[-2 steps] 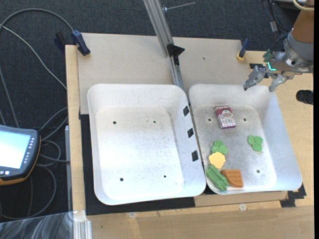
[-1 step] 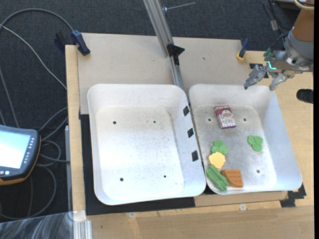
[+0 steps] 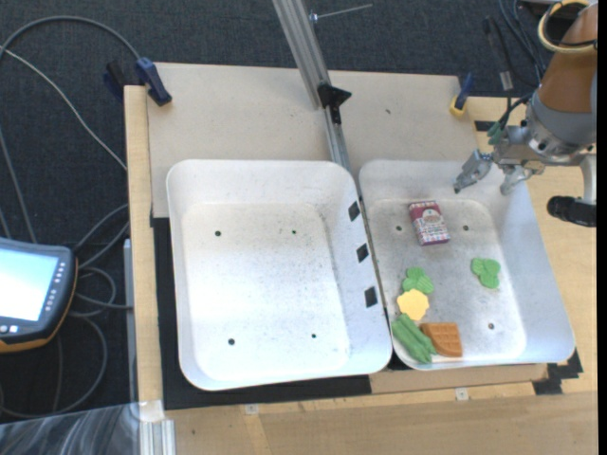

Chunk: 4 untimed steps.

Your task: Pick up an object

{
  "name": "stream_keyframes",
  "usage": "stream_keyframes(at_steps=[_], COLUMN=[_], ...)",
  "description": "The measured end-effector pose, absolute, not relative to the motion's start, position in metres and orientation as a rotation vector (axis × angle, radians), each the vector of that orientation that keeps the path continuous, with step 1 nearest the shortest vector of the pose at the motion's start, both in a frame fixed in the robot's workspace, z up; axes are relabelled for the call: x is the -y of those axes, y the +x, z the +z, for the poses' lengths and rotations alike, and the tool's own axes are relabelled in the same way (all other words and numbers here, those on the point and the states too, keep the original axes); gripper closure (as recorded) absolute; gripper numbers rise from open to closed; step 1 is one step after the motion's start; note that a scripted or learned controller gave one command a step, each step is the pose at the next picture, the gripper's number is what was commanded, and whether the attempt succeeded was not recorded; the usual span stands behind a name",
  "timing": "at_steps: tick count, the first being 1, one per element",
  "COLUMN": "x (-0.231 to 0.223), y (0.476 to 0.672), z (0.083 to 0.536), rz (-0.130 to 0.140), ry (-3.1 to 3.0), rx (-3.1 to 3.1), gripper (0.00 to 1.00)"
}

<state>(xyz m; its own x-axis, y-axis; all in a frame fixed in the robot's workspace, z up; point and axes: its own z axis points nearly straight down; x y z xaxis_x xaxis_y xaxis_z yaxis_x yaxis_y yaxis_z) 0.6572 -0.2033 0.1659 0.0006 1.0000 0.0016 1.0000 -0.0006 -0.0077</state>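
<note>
Objects (5) lie in right bin — red carton uppermost.

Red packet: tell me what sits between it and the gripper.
Nothing visible. The gripper, fingers open, hangs over the right bin's far edge; only bare bin floor lies between it and the red packet. The other items lie nearer the camera.

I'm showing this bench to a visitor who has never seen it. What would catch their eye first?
Probably the grey arm with its orange band, reaching in from the right with its two-finger gripper open above the far edge of the right white bin. Next, the bright pieces in that bin: a small red packet near the middle, a green leafy piece to its right, and a yellow, green and orange cluster at the near left corner.
</note>
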Motion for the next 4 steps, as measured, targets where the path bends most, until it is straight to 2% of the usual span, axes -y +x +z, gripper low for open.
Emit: stream_keyframes(at_steps=[1,2,3,4], x=[0.194,0.194,0.194,0.199], y=[0.662,0.664,0.666,0.659], z=[0.112,0.096,0.109,0.165], rz=[0.005,0.000,-0.004,-0.006], ry=[-2.215,-2.219,-2.221,-2.227], rx=[2.219,2.223,2.229,2.227], gripper=[0.00,0.00,1.00,1.00])
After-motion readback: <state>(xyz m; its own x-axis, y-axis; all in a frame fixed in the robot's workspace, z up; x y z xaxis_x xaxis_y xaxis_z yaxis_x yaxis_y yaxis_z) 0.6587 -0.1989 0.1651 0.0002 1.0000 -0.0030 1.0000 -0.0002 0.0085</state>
